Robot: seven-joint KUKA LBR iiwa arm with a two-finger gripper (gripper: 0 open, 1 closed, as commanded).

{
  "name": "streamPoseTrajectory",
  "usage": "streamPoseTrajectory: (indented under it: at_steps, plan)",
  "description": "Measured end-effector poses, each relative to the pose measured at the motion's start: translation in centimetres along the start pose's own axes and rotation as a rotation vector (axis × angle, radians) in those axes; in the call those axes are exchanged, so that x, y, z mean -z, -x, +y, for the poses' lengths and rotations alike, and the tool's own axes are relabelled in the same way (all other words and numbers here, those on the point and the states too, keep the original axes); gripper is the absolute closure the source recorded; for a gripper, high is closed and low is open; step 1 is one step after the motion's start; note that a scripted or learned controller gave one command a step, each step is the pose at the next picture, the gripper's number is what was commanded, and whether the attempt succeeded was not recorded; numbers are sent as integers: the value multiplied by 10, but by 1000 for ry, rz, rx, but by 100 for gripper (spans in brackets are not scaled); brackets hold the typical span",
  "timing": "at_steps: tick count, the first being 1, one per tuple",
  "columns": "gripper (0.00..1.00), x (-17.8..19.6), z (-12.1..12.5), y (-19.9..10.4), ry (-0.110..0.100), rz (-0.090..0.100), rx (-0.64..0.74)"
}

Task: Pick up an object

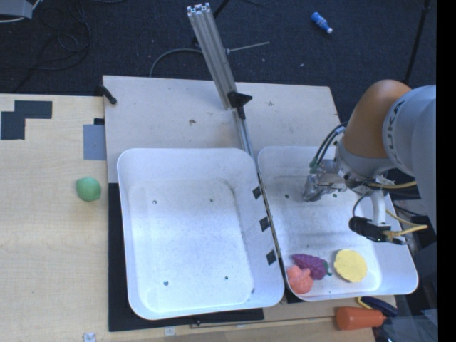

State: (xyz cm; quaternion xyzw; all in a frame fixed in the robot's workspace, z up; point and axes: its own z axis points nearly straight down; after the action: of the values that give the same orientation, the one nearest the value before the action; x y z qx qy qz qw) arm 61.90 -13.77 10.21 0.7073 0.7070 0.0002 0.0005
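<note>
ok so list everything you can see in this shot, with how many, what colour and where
white bins: 2, white, side by side on the bench
purple object: 1, purple, near corner of the right bin, next to the orange-pink one
orange-pink object: 1, orange-pink, near corner of the right bin
yellow object: 1, yellow, round, near end of the right bin
green ball: 1, green, on the wooden surface left of the bins
orange item: 1, orange, just outside the right bin's near edge
blue item: 1, blue, on the dark floor at the top
metal rail: 1, silver, slanting down toward the bins
arm: 1, grey with orange band, from the right
gripper: 1, over the right bin's far half
</note>
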Motion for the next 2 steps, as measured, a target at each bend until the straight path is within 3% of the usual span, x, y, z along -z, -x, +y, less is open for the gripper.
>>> streamPoseTrajectory:
  at_steps: [2]
  plan:
    - [100, 101, -5, 6, 4, -1, -1]
